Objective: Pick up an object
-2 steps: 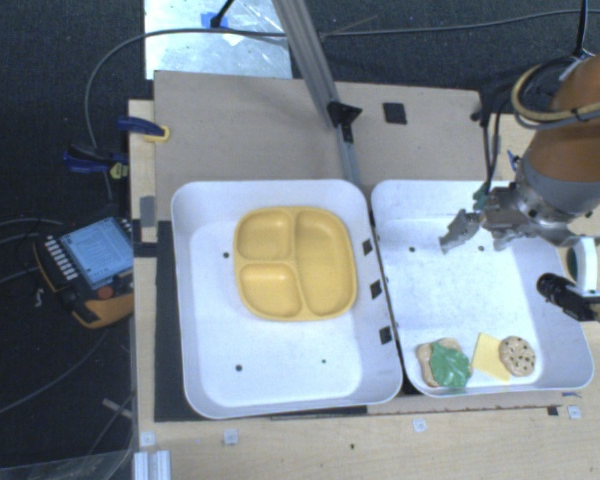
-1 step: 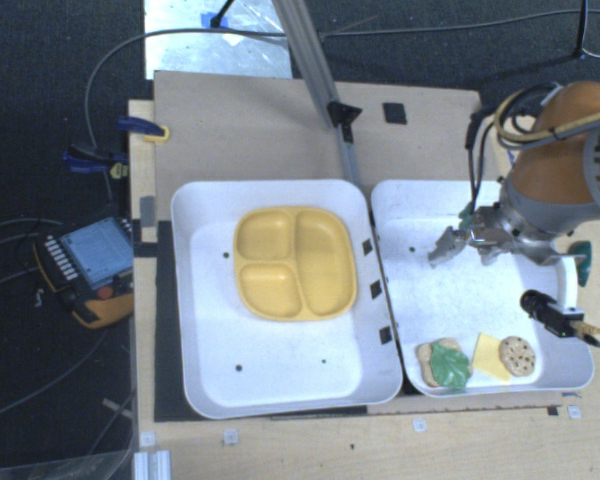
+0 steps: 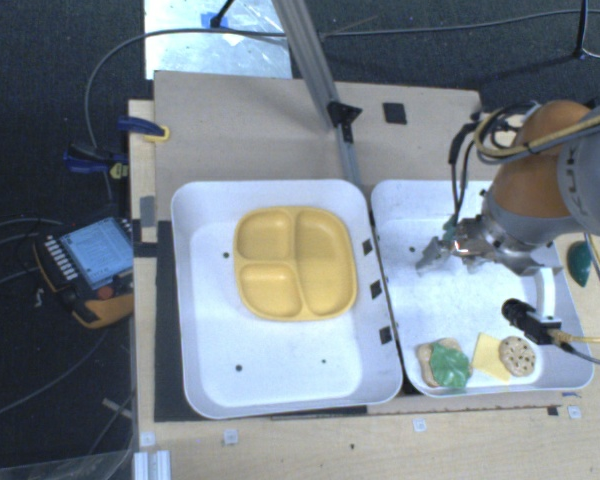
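Three small food toys lie below the pincer [image 3: 435,252], apart from it: a green leafy piece [image 3: 448,364], a yellow cheese wedge [image 3: 489,356], a speckled round cookie [image 3: 518,355]. Whether it is open or closed, I cannot tell.

Counter [image 3: 230,98] is bare tan board carrying two shallow white bins side by side, touching at the middle. Left bin [image 3: 210,368] sits near the front edge; right bin [image 3: 400,208] beside it. Small black square [image 3: 395,113] near the back edge.
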Action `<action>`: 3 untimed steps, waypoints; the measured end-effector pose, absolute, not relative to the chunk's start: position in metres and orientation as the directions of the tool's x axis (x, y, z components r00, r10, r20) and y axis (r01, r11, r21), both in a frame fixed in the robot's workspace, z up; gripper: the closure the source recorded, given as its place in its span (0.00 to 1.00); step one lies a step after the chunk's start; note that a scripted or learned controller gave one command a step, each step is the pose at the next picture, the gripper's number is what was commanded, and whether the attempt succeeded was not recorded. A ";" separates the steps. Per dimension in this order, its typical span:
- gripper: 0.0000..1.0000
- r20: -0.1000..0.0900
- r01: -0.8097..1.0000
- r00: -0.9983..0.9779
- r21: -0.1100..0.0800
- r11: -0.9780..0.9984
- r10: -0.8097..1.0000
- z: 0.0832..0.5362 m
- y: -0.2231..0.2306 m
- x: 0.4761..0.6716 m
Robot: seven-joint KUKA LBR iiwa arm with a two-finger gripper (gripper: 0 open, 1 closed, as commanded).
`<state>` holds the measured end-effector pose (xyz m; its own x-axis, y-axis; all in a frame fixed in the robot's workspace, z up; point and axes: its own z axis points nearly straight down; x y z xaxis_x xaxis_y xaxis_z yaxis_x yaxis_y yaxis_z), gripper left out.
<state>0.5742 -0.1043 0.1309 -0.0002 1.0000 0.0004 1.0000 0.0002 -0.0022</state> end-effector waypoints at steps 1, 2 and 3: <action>1.00 0.000 1.000 0.000 0.003 0.000 1.000 0.144 -0.105 0.576; 1.00 -0.001 1.000 -0.002 0.006 0.002 1.000 0.189 -0.110 0.578; 1.00 0.000 1.000 -0.004 0.003 0.004 1.000 0.202 -0.110 0.579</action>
